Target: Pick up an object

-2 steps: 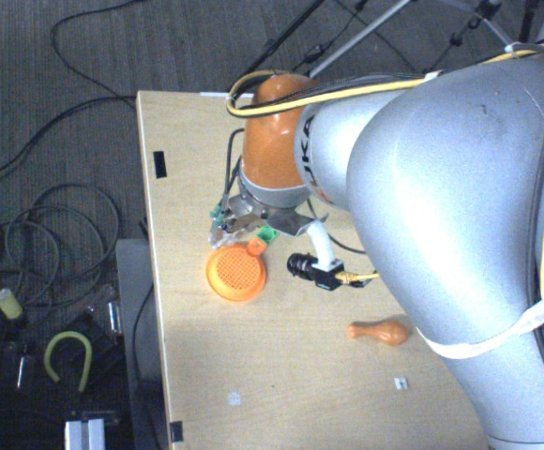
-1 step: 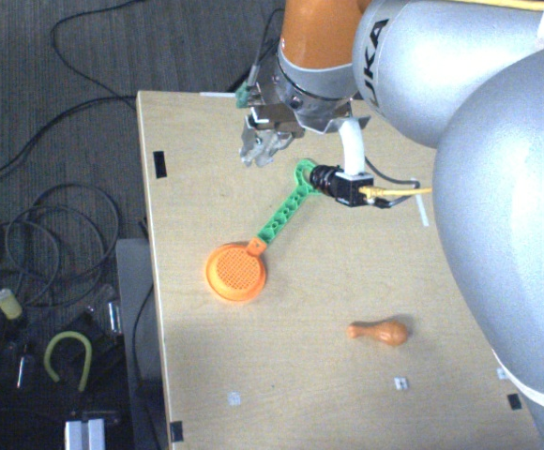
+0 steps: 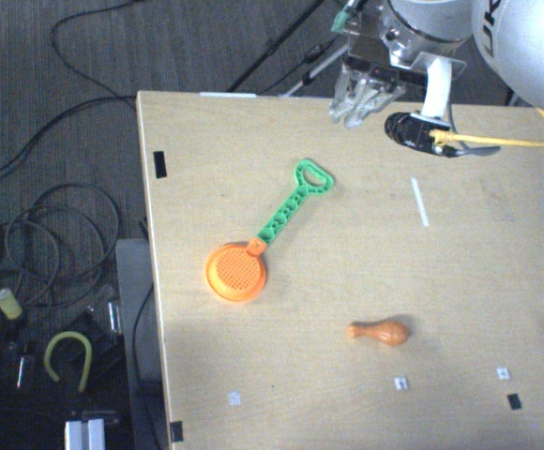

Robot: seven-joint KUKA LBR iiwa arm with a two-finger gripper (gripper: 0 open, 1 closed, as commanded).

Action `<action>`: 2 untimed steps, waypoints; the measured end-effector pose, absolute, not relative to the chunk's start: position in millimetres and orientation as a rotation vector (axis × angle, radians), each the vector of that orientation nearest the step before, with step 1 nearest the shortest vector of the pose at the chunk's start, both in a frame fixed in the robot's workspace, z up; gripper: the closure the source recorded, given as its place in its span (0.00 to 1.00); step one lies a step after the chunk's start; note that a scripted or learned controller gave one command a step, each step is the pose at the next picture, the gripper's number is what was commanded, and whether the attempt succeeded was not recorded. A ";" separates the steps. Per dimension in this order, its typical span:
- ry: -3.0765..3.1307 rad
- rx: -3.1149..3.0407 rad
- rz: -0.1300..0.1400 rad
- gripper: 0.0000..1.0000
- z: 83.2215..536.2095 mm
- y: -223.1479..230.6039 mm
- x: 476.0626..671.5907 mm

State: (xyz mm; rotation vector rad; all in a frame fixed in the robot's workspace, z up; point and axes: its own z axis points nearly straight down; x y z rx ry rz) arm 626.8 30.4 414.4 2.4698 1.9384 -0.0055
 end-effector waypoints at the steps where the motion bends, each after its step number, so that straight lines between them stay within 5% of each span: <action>1: 1.837 2.547 -0.006 1.00 433.1 -11.8 660.7; 2: 2.070 2.363 -0.006 1.00 433.3 -20.5 646.4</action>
